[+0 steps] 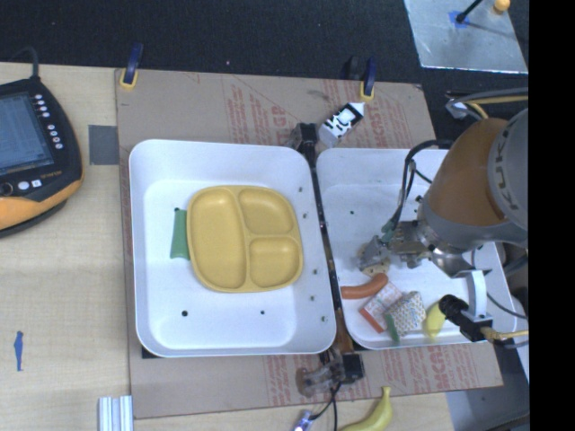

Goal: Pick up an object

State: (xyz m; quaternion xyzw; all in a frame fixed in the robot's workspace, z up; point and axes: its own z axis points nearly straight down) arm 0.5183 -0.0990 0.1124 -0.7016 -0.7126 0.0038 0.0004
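My gripper (379, 254) hangs low in the right bin (359, 187), just below the grey arm with its orange band (467, 182). Right under it lies an orange-red sausage-shaped toy (364, 287). A small packet with red and green edges (393, 312) and a yellow piece (434, 321) lie near the bin's front rim. Nothing shows clearly between the gripper's tips. In the left bin (153, 241) sits a yellow divided plate (243, 237) with a green block (180, 233) at its left side.
A teach pendant (31, 146) rests on the bench at far left. A yellow banana (375, 413) lies on the cardboard in front of the bins. Clamps (131, 65) hold the cardboard's back edge. A black-and-white tag (343, 120) lies behind the bins.
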